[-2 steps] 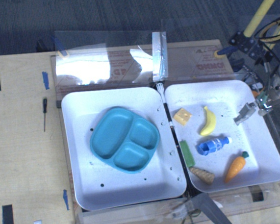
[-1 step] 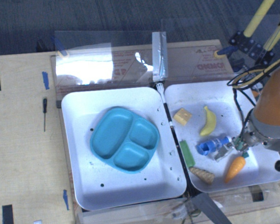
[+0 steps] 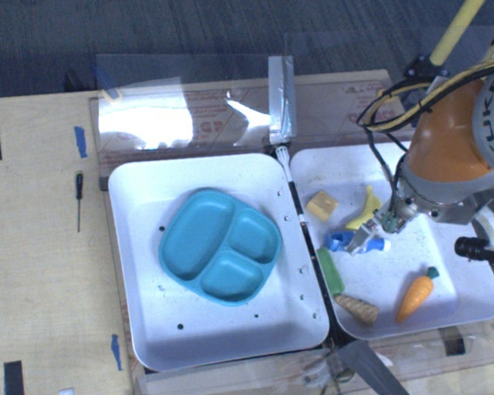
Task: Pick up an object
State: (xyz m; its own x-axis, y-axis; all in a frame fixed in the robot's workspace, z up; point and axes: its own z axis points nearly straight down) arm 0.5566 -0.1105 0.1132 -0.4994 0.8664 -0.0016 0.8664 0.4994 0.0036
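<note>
Two shallow white bins sit side by side on the wooden bench. The left bin holds a blue divided plate with three compartments, lying flat and turned at a slant near the bin's middle. The right bin holds a scatter of small things. The arm reaches in from the right of the frame, its orange band in the upper right, and its gripper is down over the middle of the right bin. The fingers are too small and dark against the clutter to read, so how far open they are, and whether they have hold of anything, cannot be told. Just left of the gripper tip lies a blue and white toy, its long axis running roughly left to right, touching or nearly touching the tip. Above it a yellow banana-like piece slants from upper right to lower left, and a tan block sits further to the upper left. A green stick lies along the bin's left wall, its long axis near vertical in the frame. Below it is a brown bread-like piece, angled toward the lower right. A toy carrot lies in the lower right of the bin, green top pointing to the upper right, tip to the lower left.
</note>
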